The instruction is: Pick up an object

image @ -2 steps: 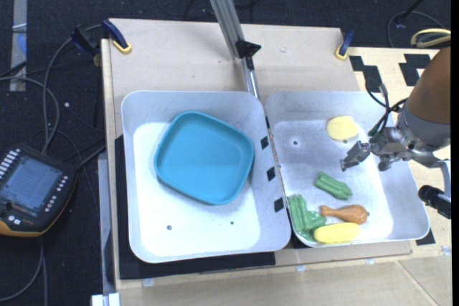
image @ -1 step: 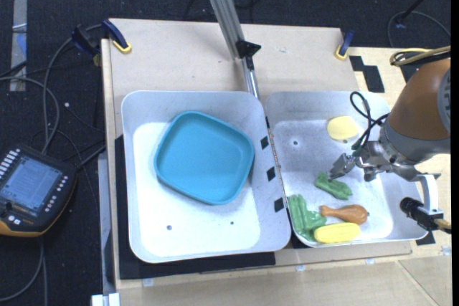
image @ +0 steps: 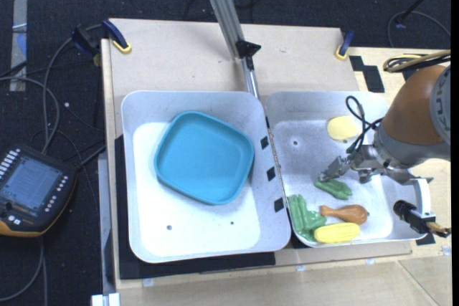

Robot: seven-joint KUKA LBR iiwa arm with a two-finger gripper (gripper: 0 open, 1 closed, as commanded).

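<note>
My gripper (image: 334, 173) is low in the right bin (image: 301, 118), reaching in from the right. Its tip sits just above a small green toy (image: 336, 188) lying on the bin floor, and I cannot tell whether it touches the toy. A round yellow lemon-like toy (image: 343, 127) lies behind the gripper. Along the bin's front edge are a green leafy toy (image: 304, 216), a brown drumstick (image: 346, 212) and a yellow corn cob (image: 337, 232).
A blue square plate (image: 204, 158) lies in the left bin (image: 143, 226). A slanted metal pole (image: 224, 0) rises behind the bins. The arm's grey body with its orange band (image: 419, 122) hangs over the right bin's right side. A teach pendant (image: 29, 190) lies on the floor at left.
</note>
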